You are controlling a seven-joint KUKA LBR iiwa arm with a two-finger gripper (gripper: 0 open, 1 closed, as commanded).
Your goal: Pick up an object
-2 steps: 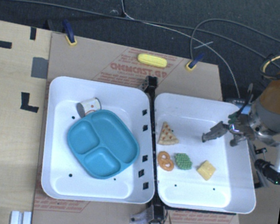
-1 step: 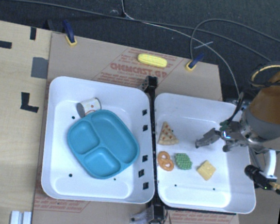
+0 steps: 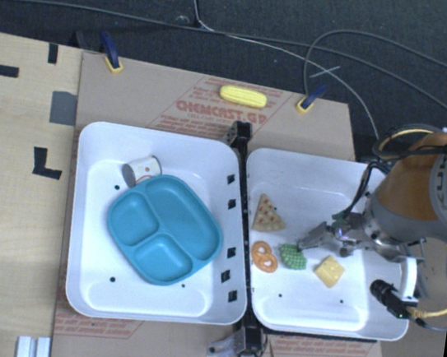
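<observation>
A single fixed camera looked down at a slant from above the surface, far enough back to take in both white bins: the left bin and the right bin side by side. The arm entered from the right edge, and dark floor lay along the top.

Arm enters from right, orange band above grey wrist, bent downward. Gripper low, pointing left, fingers close together at tip, nothing visible between them.
</observation>
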